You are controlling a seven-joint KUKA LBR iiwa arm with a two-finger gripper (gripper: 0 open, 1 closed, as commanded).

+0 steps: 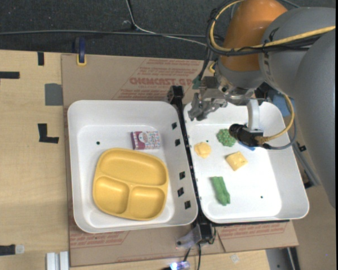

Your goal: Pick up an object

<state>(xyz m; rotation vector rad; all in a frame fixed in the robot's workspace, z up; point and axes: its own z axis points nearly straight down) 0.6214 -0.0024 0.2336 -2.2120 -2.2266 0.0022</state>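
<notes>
Four small foam-like pieces in the right white bin (281, 207), nearest the fingers (201, 110) (spread unclear) the pale yellow chunk (203, 149), look light and soft, best pinched across their sides.

Two shallow white bins are seen side by side: a left bin (79, 151) and a right bin (281, 201). In the left bin, two things are counted: one yellow divided tray (130, 183) with three compartments, and one small pink and white packet (145, 139). In the right bin, four small things are counted: two yellow pieces, one (202, 149) nearer the divider and one (236, 161) further right, plus two green pieces, one rounded (226, 137) and one elongated (219, 189).
</notes>
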